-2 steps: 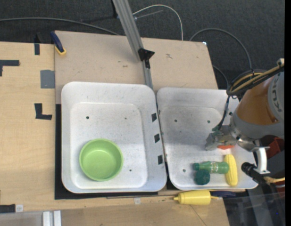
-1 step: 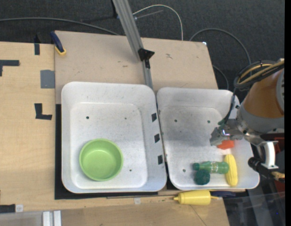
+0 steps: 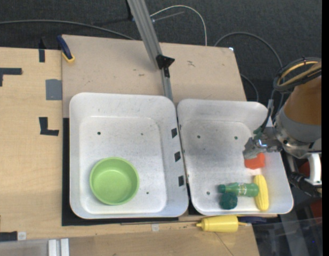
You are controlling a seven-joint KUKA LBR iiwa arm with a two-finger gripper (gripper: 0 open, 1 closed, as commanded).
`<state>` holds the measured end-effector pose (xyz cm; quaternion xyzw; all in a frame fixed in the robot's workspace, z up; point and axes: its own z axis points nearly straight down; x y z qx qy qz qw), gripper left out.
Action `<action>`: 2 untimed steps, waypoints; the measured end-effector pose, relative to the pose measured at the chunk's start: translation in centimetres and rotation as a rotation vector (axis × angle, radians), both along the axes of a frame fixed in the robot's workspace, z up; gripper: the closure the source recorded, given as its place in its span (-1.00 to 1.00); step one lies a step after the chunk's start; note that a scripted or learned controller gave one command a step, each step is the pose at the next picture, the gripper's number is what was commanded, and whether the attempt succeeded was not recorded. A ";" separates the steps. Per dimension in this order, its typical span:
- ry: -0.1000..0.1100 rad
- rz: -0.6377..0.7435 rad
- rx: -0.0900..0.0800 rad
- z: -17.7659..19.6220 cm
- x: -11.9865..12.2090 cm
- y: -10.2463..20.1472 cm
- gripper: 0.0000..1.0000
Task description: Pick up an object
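Orange block (image 3: 255, 162) sits just under the fingers (image 3: 253, 149) — their spread unclear.

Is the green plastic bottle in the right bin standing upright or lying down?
Lying down. The green plastic bottle rests on its side on the right white bin floor, stretched lengthwise beside the yellow corn-shaped toy.

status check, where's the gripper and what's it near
Gripper low at right bin's right side, just above orange-red object. Nothing seen between fingers. Yellow piece and green bottle close below.
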<state>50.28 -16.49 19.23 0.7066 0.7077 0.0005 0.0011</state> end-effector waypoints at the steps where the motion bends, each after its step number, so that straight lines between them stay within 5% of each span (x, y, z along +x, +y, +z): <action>1: 0.001 0.000 0.000 2.6 0.1 0.0 1.00; 2: 0.004 0.005 0.002 2.1 0.8 5.5 1.00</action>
